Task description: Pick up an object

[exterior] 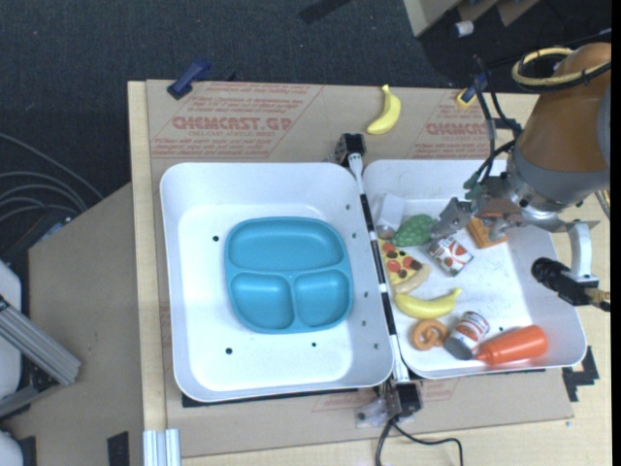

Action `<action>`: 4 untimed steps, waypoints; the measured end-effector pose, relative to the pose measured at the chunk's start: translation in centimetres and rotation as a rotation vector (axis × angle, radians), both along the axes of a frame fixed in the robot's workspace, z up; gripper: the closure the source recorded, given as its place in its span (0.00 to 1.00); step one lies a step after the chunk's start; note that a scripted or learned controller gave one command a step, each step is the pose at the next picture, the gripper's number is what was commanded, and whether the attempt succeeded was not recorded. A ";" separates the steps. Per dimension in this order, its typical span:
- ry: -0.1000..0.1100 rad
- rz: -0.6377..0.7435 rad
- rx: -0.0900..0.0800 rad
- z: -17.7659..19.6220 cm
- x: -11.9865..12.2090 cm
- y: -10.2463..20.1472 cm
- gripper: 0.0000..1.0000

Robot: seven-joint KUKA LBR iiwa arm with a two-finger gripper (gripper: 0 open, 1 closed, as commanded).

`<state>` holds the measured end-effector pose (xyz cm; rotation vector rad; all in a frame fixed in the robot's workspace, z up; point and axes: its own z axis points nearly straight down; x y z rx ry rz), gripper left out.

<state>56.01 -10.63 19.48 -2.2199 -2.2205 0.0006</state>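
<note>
Where end effector (456, 216) hovers, can (450, 253), broccoli (415, 229), pizza (402, 265) crowd.

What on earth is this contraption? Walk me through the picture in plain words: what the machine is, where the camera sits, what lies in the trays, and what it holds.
One camera looks down at a slant on a bench. The grey arm with an orange band, entering from the right, is a robot; its gripper hangs over the right bin.

The left bin holds a blue divided plate.

In the right bin lie toy foods: a green leafy piece, a small can, a pizza slice, a banana, a pretzel, a second can and an orange bottle. Another banana lies on the board behind the bins.

I cannot tell whether the gripper holds anything.
</note>
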 end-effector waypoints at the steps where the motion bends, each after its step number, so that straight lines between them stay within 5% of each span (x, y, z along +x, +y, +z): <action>1: 0.000 0.000 -0.001 -11.0 7.8 -3.0 0.00; 2: -0.002 0.002 0.003 -10.9 10.7 -8.4 0.00; 3: 0.004 0.006 0.019 -10.9 10.9 -10.7 0.00; 4: -0.003 0.006 0.003 -9.9 10.9 -11.2 1.00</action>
